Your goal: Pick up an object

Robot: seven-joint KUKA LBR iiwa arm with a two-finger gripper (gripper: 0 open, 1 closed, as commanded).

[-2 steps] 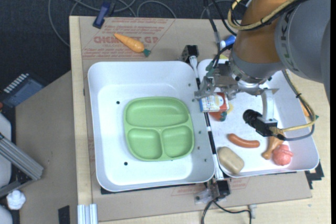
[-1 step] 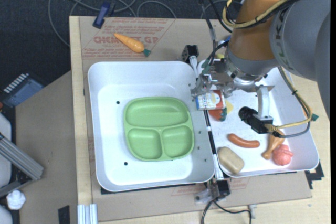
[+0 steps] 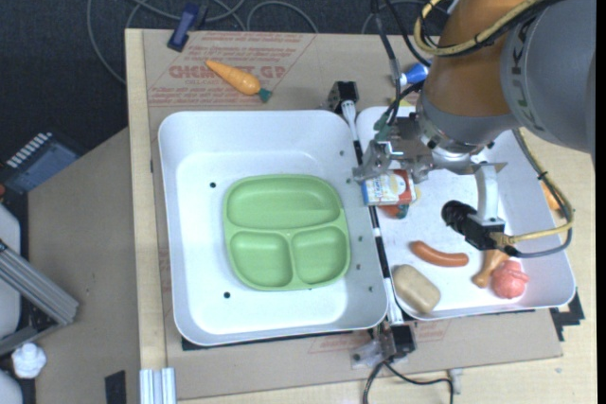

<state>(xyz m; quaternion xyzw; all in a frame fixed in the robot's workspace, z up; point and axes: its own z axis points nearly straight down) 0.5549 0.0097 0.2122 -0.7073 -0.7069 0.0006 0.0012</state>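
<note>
My gripper hangs over the left edge of the right bin, below the orange wrist band. Directly under it is a small carton with blue, white and red print, partly covered by the gripper. An orange-red sausage lies further forward in the same bin. A tan, bread-like lump rests in the front left corner. A pink and orange toy drumstick lies at the front right.
The left bin holds a green divided plate. A toy carrot and a blue clip lie on the bench behind it. The arm covers the back of the right bin.
</note>
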